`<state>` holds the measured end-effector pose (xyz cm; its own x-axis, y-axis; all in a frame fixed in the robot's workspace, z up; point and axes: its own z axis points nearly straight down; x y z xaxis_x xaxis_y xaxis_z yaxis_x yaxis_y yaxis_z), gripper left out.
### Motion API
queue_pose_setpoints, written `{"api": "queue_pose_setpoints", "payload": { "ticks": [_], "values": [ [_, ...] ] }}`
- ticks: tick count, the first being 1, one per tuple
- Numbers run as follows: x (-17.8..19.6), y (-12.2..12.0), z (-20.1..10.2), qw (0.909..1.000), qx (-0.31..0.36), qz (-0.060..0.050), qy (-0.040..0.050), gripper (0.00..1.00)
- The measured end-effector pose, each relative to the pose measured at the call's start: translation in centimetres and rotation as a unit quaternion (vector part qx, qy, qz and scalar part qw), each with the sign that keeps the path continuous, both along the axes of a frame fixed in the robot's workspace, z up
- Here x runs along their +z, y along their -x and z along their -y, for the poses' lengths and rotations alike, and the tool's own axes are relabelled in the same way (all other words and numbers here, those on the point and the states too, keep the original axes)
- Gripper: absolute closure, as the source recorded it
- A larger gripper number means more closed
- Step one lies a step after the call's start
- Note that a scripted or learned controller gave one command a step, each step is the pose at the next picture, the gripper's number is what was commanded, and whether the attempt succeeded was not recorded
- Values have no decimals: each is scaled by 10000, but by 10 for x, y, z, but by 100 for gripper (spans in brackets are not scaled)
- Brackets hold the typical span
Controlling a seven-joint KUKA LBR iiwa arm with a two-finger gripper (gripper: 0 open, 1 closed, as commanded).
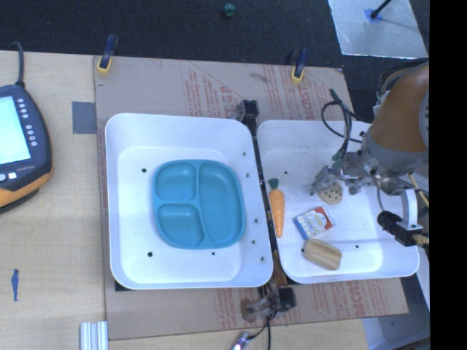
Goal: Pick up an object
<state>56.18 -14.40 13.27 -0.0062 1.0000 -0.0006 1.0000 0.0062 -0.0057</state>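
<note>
Nearest the camera, a tan wooden block (322, 254) lies at the right bin's (365, 268) front wall. Behind it sit a small blue-and-white packet (314, 222) and a carrot (276, 208) along the left wall. Over a perforated tan piece (330, 193), the gripper (330, 180) hovers low, its opening impossible to judge. Beside it, the left bin (124, 195) holds a blue divided plate (198, 203).

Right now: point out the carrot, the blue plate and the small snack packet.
carrot (277, 211), camera view, middle of its orange body
blue plate (217, 195), camera view, floor of its large right compartment
snack packet (314, 222), camera view, centre of its face
</note>
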Motion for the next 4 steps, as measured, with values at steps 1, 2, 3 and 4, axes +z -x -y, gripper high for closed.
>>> {"api": "queue_pose_setpoints", "payload": {
  "ticks": [1, 2, 3, 4],
  "values": [
    [-40, -34, 4, 10000, 10, 24, 9, 0],
    [-41, -21, 23, 10000, -6, 1, 0, 0],
    [-30, -22, 24, 10000, -2, 5, 12, 100],
    [-30, -22, 24, 10000, -1, 4, 13, 0]
  ]
}}
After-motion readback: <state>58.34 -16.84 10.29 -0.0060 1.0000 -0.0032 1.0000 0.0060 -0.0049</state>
